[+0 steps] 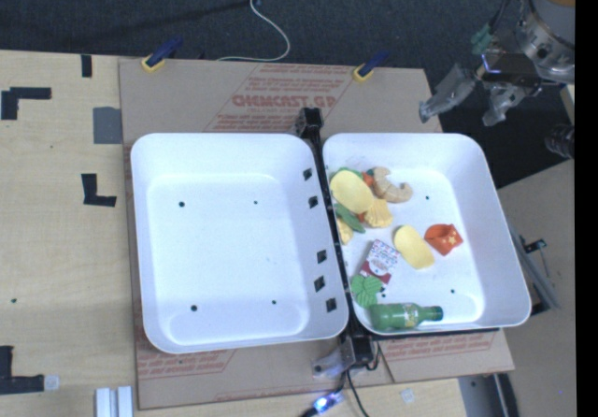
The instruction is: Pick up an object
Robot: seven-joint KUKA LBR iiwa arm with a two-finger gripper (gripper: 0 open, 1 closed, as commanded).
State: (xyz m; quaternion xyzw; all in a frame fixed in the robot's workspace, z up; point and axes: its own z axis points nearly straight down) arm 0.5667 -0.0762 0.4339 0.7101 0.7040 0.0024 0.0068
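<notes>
White plastic makes up both bins, and every candidate object sits in the right bin (467, 158), in the lower right-centre of the frame; the left bin (224, 153) holds nothing to pick. The end effector (472, 99) hangs in the upper right of the frame, above and beyond the right bin's far edge, its two fingers spread apart with nothing between them. From here, the main risk is a poor choice of target. The yellow pieces (353, 193) near the divider are bunched with a small tan item (392, 189) and something green, all touching or overlapping, so a descent there could likely pinch two things at once or shove the pile against the bin wall. The green bottle (402, 315) lies on its side close to the near rim of the bin; it looks round and smooth and may roll or squirt out as the fingers close, and the rim could block one finger. The flat red-and-white packet (380, 256) looks thin, so the fingers might scrape the floor and slide over it. The red object (444, 237) and the pale yellow one (413, 247) sit just beside each other but more in the open, and seem the safer picks. A misjudged height would mean closing on air.
</notes>
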